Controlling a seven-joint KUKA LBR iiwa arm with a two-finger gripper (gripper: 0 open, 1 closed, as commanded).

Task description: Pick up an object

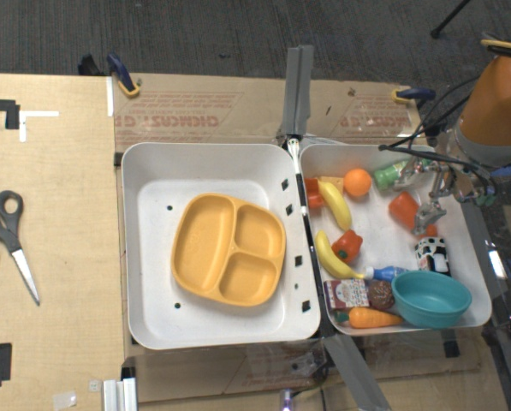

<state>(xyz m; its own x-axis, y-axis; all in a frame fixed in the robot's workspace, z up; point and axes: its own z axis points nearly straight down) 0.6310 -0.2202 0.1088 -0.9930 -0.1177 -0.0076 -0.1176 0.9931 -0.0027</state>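
Red block (403,209) in right bin (482,264), upper right, just under my tool (428,217); can't tell tool state. Green can (389,175) and orange (357,182) beside it, cow-print cup (432,254) and teal bowl (430,298) below. Yellow divided plate (229,249) in left bin (144,255).

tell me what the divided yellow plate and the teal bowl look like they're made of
Divided yellow plate: probably moulded plastic, matte; even colour, soft rounded ridges between three compartments. Teal bowl: likely plastic too, slightly glossier, with a faint sheen along its smooth rim. Neither can be confirmed by look alone.
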